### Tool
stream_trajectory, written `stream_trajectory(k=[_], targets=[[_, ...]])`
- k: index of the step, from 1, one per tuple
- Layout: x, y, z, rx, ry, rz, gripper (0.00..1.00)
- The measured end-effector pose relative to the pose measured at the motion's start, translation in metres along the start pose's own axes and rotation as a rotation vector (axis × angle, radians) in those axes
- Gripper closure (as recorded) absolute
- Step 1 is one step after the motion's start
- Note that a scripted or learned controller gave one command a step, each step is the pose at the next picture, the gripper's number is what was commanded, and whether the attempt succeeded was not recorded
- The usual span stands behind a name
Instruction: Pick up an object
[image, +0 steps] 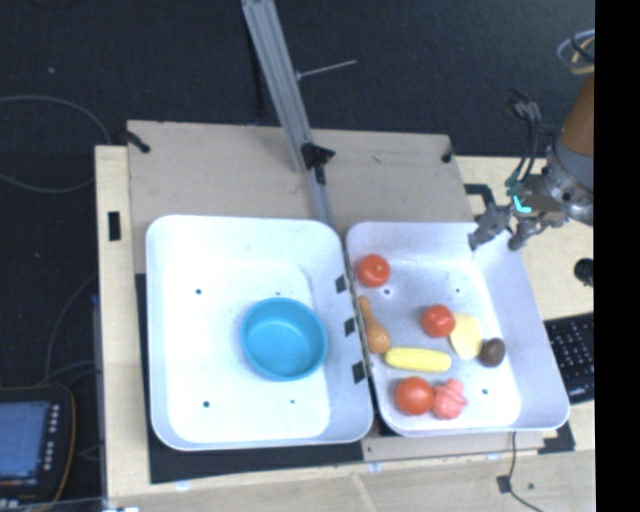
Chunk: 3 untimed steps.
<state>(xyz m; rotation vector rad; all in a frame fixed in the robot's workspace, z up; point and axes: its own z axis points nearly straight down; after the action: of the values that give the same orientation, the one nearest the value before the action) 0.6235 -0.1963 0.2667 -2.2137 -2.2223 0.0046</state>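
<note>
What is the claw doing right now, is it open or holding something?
Claw: open, holding nothing, above the top right corner of the right bin.

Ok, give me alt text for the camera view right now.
The tool hangs open over the right bin's upper right corner, holding nothing. That bin holds toy foods, including three tomatoes and a corn cob; the left bin holds a blue bowl.
</note>
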Motion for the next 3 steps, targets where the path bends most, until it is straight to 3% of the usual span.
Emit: stream_trajectory(k=[1, 3], targets=[[0.0, 0.001, -0.005, -0.008, -0.002, -0.001, 0.0], [-0.014, 0.004, 0.106, 0.0, -0.005, 0.007, 0.0]])
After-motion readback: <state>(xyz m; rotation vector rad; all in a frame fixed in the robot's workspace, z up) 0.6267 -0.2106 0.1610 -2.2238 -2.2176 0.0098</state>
